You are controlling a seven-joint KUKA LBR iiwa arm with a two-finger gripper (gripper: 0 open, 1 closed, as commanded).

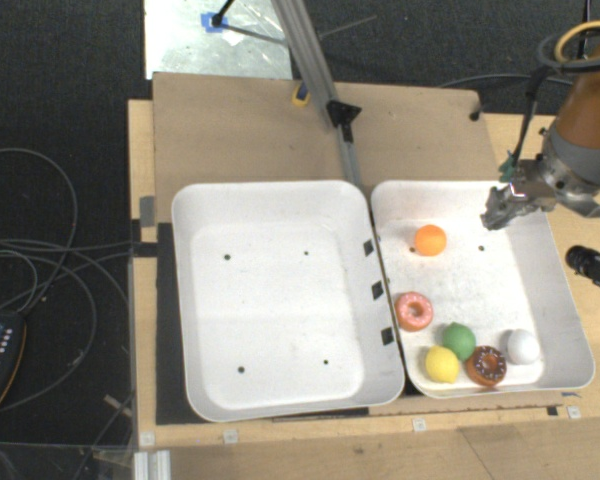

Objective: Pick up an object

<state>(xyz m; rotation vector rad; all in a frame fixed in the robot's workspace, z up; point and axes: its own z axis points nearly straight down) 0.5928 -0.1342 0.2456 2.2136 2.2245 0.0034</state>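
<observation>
**Claw above the right bin's far edge**

Taking the orange ball (430, 240) as landmark: nearer and slightly left lies a pink doughnut (414, 311); right and farther hangs the claw (498, 211), its grip unreadable, nothing visibly held.

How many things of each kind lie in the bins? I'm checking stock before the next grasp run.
Doughnuts: 2, pink doughnut and chocolate doughnut
Round fruits or balls: 4, orange ball, green ball, yellow lemon, white ball
Total: 6, all in the right bin
</observation>
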